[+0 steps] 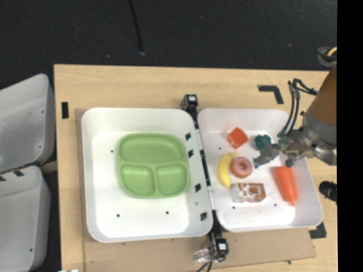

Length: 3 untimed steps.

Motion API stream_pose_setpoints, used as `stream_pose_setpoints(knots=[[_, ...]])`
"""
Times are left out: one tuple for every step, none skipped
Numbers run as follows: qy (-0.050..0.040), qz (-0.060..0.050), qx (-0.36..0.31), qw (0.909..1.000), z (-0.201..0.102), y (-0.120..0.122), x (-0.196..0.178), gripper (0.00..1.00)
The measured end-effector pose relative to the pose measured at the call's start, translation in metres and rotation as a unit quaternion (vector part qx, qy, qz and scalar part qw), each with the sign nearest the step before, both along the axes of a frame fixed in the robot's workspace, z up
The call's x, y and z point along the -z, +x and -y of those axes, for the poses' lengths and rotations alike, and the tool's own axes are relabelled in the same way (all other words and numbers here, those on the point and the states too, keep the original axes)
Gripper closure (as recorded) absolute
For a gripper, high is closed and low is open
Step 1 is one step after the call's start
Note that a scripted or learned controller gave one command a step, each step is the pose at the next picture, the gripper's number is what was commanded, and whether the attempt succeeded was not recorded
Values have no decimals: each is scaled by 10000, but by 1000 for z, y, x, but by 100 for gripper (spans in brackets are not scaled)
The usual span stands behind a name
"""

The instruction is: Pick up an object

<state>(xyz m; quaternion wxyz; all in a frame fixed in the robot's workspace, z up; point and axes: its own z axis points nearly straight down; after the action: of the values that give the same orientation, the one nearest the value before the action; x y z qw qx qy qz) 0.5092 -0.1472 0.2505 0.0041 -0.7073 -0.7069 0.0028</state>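
The right bin (306,214) holds an orange-red cube (237,137), a dark green toy (262,141), a yellow banana (225,170), a pink ring (243,167), a brown and white packet (249,192) and an orange carrot (286,184). My gripper (276,158) hangs over that bin's right half, just right of the green toy and above the carrot's top end. Its fingers (262,158) stand open, spread left and right, and nothing sits between them.
The left bin (93,208) carries a green divided plate (153,164). Black clips (199,152) run along the seam between the two bins. The arm comes in over the bench's right edge.
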Motion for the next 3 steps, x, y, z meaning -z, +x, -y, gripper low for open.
stream_pose_setpoints(knots=[[-12, 56, -13, 10000, 0, 2, -5, 0], [-14, 35, -2, 10000, 4, -2, 38, 0], [-12, 27, 3, 10000, 15, -4, 93, 0]])
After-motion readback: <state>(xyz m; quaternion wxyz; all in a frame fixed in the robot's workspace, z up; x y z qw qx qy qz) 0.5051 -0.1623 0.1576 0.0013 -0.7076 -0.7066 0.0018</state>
